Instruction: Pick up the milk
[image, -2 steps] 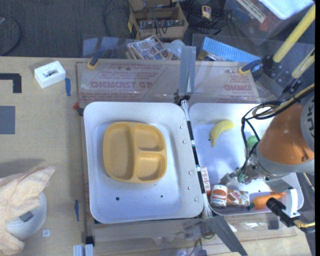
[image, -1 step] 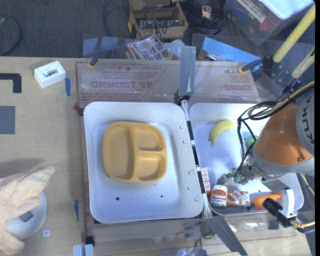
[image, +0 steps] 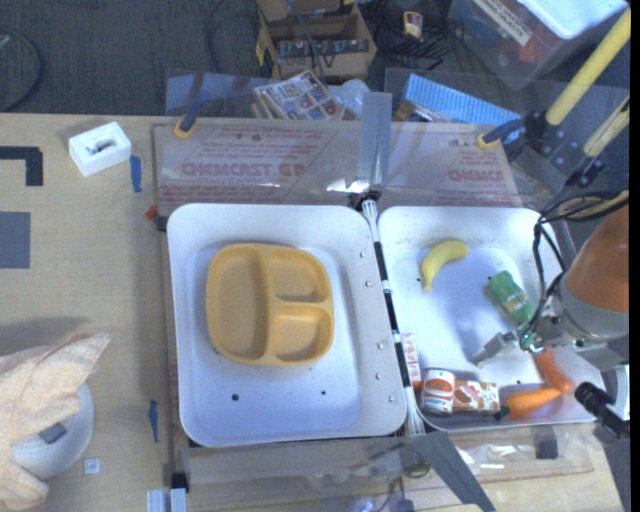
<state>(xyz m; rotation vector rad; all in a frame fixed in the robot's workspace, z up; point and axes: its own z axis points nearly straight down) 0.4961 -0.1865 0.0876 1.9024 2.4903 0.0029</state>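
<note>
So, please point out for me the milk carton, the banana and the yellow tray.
milk carton (image: 460, 392), camera view, middle of its printed side.
banana (image: 441, 259), camera view, middle of its curve.
yellow tray (image: 236, 300), camera view, floor of its large compartment.

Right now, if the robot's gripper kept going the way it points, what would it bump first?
Probably the milk carton. The gripper points down-left toward it across bare white bin floor; depth is hard to judge.

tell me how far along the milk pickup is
Nothing looks done yet: the red and white milk carton lies on its side at the near edge of the right white bin, not lifted. In hand: the gripper is low inside that bin, beside the green packet and away from the carton. Left: move to the carton, grasp, lift.
</note>
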